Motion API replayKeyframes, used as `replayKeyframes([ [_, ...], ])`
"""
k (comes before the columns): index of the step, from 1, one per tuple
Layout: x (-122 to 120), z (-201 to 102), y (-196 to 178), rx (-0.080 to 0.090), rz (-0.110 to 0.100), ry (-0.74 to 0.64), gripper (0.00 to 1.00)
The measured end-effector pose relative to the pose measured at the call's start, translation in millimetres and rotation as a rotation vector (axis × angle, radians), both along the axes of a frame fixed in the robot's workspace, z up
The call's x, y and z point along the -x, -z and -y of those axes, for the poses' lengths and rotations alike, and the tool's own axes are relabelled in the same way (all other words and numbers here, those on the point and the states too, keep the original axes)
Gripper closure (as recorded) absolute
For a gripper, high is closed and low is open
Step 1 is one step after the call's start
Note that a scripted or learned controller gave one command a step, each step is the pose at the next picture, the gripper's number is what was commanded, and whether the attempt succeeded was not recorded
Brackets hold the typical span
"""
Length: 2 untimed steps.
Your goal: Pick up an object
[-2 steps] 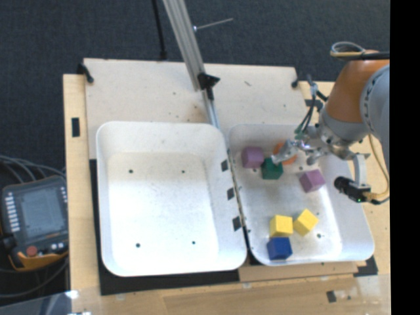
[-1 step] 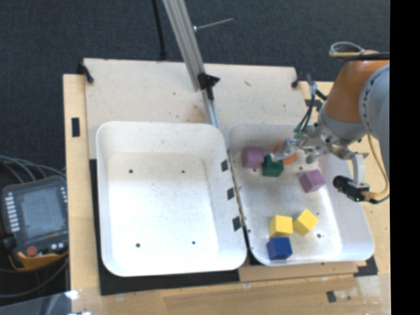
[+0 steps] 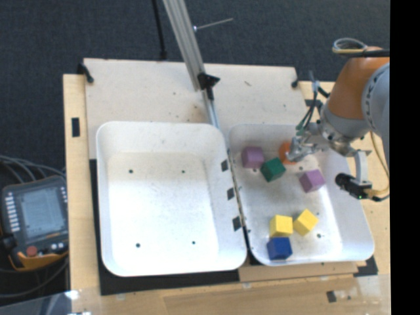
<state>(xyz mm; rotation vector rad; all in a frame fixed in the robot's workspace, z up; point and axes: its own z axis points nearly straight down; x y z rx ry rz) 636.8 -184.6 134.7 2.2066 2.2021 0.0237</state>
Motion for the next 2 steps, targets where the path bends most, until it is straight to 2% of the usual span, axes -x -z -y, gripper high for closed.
replayKeyframes([
  [1, -0.2, -7.3, -49.7, -0.004, -0.021, -0.005, 1.00],
  [2, -9.5, -4.5, -98.0, -0.003, -0.020, -0.006, 1.00],
])
